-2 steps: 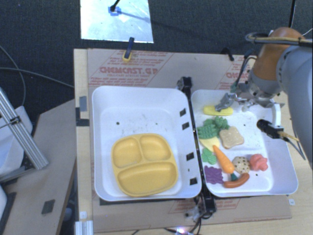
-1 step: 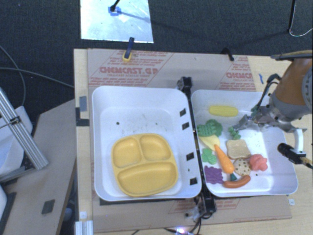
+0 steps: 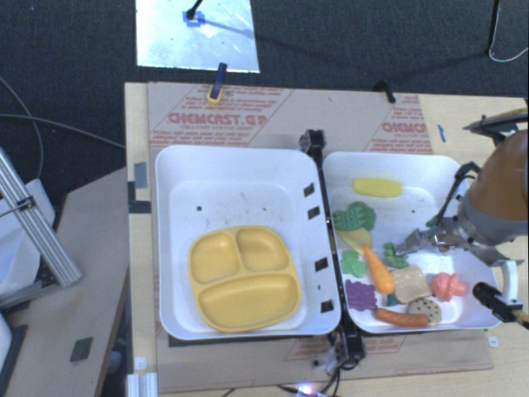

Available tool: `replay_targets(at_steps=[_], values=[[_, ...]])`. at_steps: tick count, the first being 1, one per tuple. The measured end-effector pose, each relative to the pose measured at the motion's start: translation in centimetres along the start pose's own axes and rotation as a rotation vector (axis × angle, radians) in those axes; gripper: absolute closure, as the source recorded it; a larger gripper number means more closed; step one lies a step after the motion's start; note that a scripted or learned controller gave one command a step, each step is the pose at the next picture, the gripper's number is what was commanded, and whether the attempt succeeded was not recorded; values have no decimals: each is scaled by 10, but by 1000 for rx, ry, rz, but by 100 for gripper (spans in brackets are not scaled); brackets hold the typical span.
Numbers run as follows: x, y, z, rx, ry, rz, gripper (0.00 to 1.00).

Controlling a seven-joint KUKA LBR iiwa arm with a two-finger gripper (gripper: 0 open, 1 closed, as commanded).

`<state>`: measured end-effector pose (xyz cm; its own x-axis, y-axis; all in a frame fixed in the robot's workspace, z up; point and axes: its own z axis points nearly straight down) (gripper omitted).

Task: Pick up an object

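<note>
Yellow tray [image 3: 245, 285] in left bin [image 3: 178, 188]

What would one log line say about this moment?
phase: reaching | gripper: low in right bin, beside carrot | grasp: none seen | left bin: yellow tray

Even, bright overhead light; glare on the shiny sheet [image 3: 197, 21] at 12 o'clock; soft shadows in bins [image 3: 240, 168]; slightly blurry, low-res.
</note>
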<state>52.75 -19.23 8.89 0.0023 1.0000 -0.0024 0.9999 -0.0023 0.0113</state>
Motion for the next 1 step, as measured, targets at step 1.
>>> replay_targets(at_steps=[1], values=[[91, -38, 0, -1, 1, -8, 0]])
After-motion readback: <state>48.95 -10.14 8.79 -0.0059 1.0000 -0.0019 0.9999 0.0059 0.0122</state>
